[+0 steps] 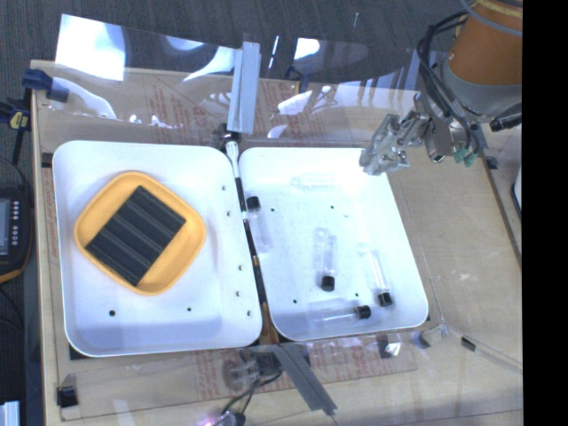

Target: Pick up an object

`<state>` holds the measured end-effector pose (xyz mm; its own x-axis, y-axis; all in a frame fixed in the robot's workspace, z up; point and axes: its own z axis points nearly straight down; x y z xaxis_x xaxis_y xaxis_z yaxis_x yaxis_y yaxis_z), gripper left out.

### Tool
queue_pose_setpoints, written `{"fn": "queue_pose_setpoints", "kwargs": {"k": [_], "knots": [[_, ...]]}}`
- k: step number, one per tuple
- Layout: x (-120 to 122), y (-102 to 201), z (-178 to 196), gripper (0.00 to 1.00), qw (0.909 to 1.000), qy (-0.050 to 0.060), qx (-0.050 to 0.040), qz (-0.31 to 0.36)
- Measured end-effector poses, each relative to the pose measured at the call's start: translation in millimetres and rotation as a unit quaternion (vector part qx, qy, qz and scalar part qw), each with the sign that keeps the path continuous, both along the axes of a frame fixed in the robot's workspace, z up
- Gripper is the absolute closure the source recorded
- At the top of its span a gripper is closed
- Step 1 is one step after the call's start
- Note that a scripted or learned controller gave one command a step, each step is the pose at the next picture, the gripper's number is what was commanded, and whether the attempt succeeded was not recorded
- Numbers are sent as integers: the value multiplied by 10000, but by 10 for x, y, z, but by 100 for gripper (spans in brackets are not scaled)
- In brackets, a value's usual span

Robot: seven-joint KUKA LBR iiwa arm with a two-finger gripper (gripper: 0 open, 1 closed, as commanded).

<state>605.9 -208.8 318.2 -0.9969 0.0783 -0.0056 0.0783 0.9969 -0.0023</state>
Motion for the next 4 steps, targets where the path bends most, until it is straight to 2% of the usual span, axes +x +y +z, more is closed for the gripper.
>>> {"fn": "queue_pose_setpoints", "kwargs": {"k": [1, 2, 3, 4], "knots": [[-331, -3, 47, 100, 9961, 31, 9, 880], [95, -17, -112, 100, 9919, 15, 2, 1272], [-138, 5, -385, 100, 9773, 30, 7, 2116], [216, 9, -4, 100, 9327, 6, -17, 3607]]}}
